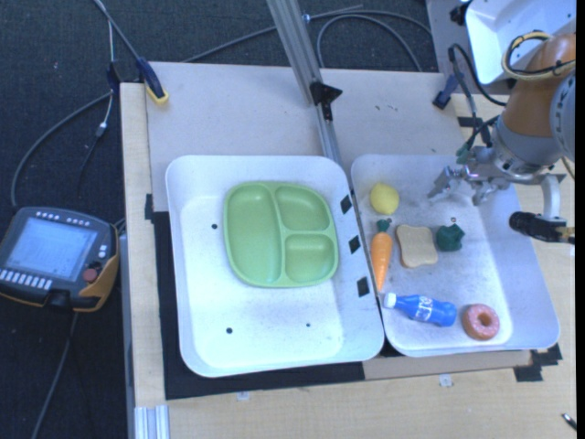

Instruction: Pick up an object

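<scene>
Dark speckled carpet floor [55, 90] around pale wooden bench [238, 108]. Thin grey cables [87, 7] trail over carpet at left. Grey handheld control pendant with lit screen and orange side [57, 259] lies on floor left of bench. Slanted grey metal post [297, 39] crosses bench top. Even, diffuse light.

Matt green plastic tray [280, 234], glossy blue bottle [422, 308], scuffed white bins [274, 350].

A robotics lab: a table [238, 108] carrying two white bins [196, 273] stands on dark carpet [55, 108], with a teach pendant [57, 259] lying beside it, loose cables [82, 7] trailing, and an aluminium camera pole [297, 48].
</scene>
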